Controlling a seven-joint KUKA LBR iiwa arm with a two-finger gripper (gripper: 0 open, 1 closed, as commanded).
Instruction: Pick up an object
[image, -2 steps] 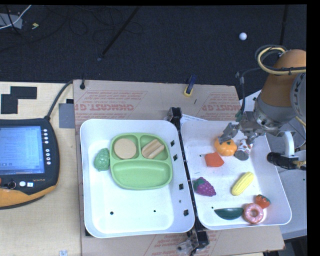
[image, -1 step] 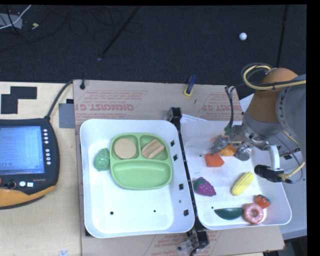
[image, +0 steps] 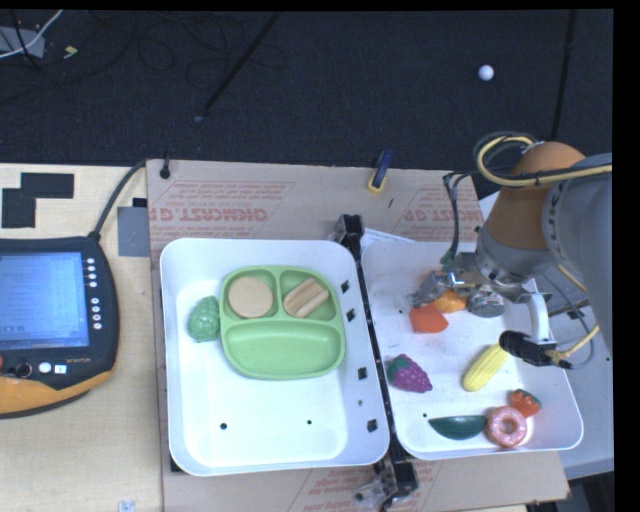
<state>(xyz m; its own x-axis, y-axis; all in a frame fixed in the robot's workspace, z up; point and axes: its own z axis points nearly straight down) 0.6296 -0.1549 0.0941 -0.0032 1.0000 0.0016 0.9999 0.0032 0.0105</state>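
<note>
The worktop (image: 70, 460) is pale wood, partly covered by a printed cardboard sheet (image: 260, 205). A control pendant (image: 50, 320) with a lit screen rests at its left edge. Beyond lies dark carpet (image: 330, 80) crossed by cables.

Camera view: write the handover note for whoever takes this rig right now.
Gripper: low in the right bin, at an orange toy beside the red-orange piece; finger state unreadable, no grasp confirmed.
Right bin also holds grapes, corn, dark green piece, pink donut, tomato.
Left bin: green divided plate, green lettuce toy.
Done: approach. Left: grasp, lift.
</note>
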